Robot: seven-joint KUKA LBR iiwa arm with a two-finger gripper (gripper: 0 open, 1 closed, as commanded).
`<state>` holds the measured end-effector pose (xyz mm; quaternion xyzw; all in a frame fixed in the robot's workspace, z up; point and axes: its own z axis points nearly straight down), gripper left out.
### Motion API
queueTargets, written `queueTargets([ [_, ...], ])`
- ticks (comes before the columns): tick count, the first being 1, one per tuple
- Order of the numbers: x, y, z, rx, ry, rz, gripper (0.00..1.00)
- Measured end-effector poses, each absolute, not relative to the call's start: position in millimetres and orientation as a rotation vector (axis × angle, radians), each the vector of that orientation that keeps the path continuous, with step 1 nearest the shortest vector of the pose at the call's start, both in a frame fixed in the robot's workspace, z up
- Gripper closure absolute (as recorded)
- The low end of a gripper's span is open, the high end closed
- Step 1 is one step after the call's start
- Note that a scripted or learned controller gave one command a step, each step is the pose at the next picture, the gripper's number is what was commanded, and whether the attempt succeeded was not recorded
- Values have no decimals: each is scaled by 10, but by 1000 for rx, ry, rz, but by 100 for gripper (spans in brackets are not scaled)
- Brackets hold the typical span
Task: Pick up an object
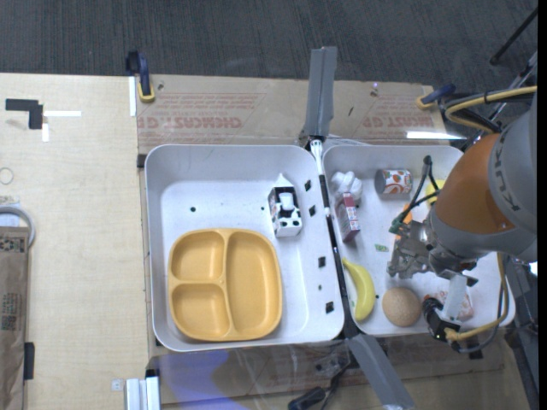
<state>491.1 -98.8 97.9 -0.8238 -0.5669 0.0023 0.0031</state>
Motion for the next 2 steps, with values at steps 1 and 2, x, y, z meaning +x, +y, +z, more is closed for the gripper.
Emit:
queueTargets([
  [1,5438,-1433,3427,-2377,-2052,7,100],
  [2,5437,-1433,3423,-2377,-2051,8,0],
])
